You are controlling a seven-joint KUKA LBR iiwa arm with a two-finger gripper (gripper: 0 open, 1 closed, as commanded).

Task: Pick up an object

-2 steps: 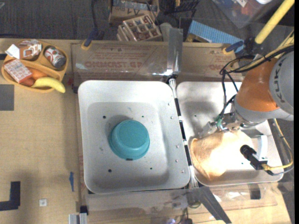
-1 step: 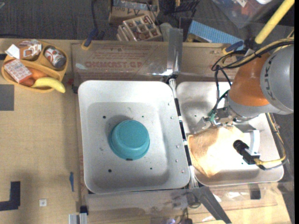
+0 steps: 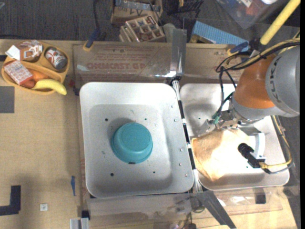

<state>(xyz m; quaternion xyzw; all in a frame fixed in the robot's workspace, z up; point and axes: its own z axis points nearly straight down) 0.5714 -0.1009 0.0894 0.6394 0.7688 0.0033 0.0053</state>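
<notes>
A teal bowl (image 3: 132,142) lies upside down in the middle of the left bin (image 3: 95,99). A tan cloth (image 3: 212,156) is spread over the front left part of the right bin (image 3: 195,99). My gripper (image 3: 218,121) is low in the right bin, just above the cloth's upper edge, under the orange-banded wrist (image 3: 255,97). I cannot make out whether it touches the cloth. A black fitting with a cable (image 3: 249,154) hangs from the arm over the cloth's right side.
A yellow tray (image 3: 9,73) with a banana (image 3: 51,85) and small packets sits on the bench at the far left. A cardboard strip (image 3: 124,63) runs behind the bins. Cables (image 3: 228,63) loop above the right bin.
</notes>
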